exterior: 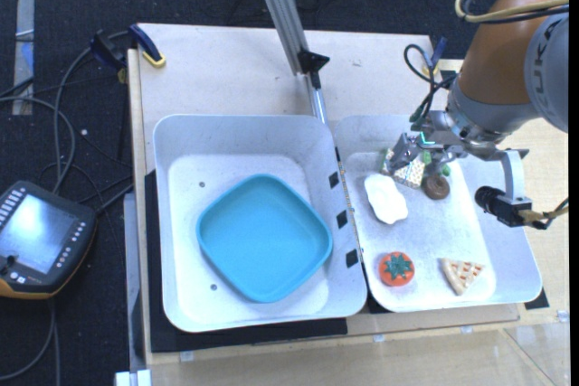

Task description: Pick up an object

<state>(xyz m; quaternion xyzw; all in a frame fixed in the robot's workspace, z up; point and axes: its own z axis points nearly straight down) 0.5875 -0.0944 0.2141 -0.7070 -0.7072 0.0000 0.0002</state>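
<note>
My gripper (409,155) hangs low over the back of the right bin (507,280), right above a small grey-and-white patterned object (412,174). A brown round piece (437,187) lies just to the right of that object, partly under the wrist. In front of them rests a white lumpy object (386,198). Near the bin's front lie a red tomato with a green top (396,268) and a pizza-slice toy (460,274). Whether the patterned object is gripped cannot be made out.
The left bin (172,194) holds a large blue square dish (262,236). A slanted metal pole (282,0) crosses the bench at the back and ends between the bins. A black cable fitting (502,203) hangs off the arm over the right bin's right side.
</note>
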